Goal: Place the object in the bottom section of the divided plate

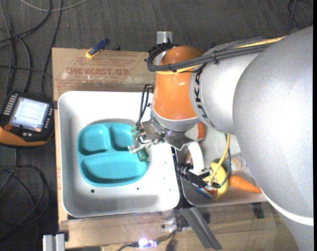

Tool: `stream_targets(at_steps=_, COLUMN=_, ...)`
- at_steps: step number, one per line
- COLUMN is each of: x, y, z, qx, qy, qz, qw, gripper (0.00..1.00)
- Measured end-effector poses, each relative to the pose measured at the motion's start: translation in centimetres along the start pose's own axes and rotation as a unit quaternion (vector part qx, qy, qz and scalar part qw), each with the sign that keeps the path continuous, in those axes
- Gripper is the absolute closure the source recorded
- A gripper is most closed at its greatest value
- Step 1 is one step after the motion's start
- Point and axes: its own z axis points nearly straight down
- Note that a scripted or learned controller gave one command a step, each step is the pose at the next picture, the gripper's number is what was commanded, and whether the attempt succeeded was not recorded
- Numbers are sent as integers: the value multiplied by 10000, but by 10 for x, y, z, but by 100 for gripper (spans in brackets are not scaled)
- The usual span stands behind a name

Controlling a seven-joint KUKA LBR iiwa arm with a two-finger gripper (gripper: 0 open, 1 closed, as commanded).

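Observation:
A teal divided plate (109, 169) lies in the left white bin (69, 140), with two small sections at the back and one wide section at the front. All three sections look bare. My gripper (139, 144) hangs over the plate's right rim, about level with the divider between the small and wide sections. A small greenish bit shows just below the gripper tip, and I cannot tell it apart from the plate's edge. The grey and orange arm covers most of the right bin.
In the right bin (200, 203) a yellow object (219, 172), an orange carrot (245, 184) and a small blue item (203, 192) lie near the front. Cardboard (95, 73) lies behind the left bin, a pendant (25, 118) on the floor at left.

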Motion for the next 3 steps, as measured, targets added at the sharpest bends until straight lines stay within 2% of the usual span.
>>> stream_targets(at_steps=1, x=0, y=0, z=0, qx=0, qy=0, qz=0, qw=10000, gripper=0)
stream_targets(at_steps=2, x=4, y=15, z=-120, qx=-39, qy=7, qz=3211, qw=9470, gripper=0)
stream_targets(at_steps=3, x=9, y=30, z=-58, qx=-29, qy=5, qz=2103, qw=9776, gripper=0)
